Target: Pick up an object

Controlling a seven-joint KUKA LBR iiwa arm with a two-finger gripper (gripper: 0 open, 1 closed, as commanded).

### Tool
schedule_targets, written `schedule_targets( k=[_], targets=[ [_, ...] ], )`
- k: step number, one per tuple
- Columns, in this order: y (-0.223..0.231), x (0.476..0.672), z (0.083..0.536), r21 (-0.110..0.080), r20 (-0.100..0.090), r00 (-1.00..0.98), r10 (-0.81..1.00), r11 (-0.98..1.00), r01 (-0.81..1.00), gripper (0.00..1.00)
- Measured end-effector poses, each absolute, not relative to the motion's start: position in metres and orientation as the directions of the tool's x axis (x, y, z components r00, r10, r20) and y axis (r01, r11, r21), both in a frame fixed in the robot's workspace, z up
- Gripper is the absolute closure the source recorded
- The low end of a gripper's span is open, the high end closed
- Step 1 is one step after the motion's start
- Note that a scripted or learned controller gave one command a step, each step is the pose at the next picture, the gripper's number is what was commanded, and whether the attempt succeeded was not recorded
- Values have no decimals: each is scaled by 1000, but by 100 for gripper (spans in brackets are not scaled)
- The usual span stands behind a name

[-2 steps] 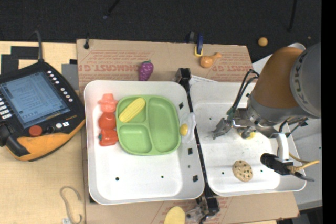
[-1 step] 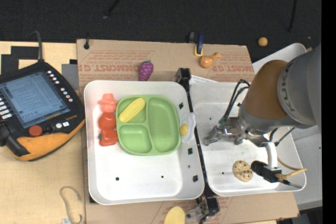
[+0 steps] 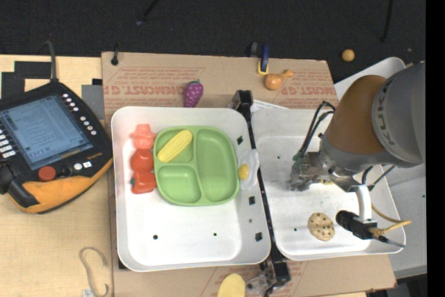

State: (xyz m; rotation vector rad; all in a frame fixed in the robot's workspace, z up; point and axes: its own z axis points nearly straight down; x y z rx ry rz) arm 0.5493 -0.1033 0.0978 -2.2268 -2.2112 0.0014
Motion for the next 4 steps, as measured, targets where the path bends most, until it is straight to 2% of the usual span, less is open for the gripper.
schedule_targets(
  k=[1,3,4],
  targets=[
    [-103,548,160,2,0,1,1000,-1,1000,100],
    [-102,549,229,1,0,0,1000,0,1000,100],
    [-49,532,238,-3,3,-4,1000,4,1000,100]
  ],
)
